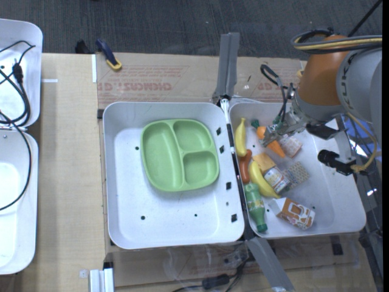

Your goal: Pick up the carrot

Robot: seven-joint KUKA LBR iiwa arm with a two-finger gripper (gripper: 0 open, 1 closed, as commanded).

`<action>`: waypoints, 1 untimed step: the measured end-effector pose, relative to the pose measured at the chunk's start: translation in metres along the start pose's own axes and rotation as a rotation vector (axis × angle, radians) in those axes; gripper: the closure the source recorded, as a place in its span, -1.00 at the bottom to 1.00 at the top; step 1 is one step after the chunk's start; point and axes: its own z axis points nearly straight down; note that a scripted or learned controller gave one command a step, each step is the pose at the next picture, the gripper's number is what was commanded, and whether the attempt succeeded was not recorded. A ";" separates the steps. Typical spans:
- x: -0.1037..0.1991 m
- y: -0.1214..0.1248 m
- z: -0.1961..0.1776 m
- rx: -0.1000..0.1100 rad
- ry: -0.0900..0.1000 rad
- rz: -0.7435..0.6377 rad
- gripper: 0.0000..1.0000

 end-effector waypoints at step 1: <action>-0.014 -0.009 -0.062 0.011 0.008 0.020 1.00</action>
